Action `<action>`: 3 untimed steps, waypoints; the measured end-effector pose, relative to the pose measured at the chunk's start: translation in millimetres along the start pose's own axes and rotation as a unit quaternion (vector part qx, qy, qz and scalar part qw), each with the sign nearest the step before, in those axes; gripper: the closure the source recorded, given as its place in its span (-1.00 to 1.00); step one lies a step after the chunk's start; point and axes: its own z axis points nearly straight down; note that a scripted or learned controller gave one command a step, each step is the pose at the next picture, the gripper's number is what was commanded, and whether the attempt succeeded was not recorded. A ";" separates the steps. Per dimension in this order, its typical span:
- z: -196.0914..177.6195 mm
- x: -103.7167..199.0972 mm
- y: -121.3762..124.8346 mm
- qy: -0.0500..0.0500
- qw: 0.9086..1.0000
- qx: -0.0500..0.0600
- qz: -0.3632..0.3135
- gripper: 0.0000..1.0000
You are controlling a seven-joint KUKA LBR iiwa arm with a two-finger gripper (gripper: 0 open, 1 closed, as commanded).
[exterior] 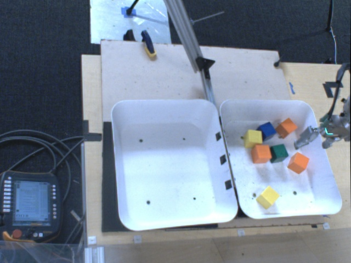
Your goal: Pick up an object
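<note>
The right bin [323, 199] holds several small cubes. A blue cube [266, 130] and an orange cube [286, 127] lie at the back, with a yellow cube [253, 138] to their left. In the middle, an orange cube [261, 153] touches a green cube [278, 153]. Another orange cube [298, 162] lies to the right, and a second yellow cube [268, 196] sits alone near the front. My gripper [317, 141] hovers over the bin's right side, just above and right of the rightmost orange cube. Its fingers stand open with nothing between them.
The left bin [123, 201] sits beside the right one, with a dark divider strip between them. A slanted metal pole [184, 26] rises from the back. A teach pendant [30, 204] with cables lies off the bench at the lower left.
</note>
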 end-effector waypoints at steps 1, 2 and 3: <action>-2.1 0.3 0.9 0.000 1.000 -0.002 -0.001 -1.00; 39.0 0.0 0.9 0.000 1.000 0.000 0.001 -1.00; 80.4 2.0 2.3 0.000 1.000 0.000 0.001 -1.00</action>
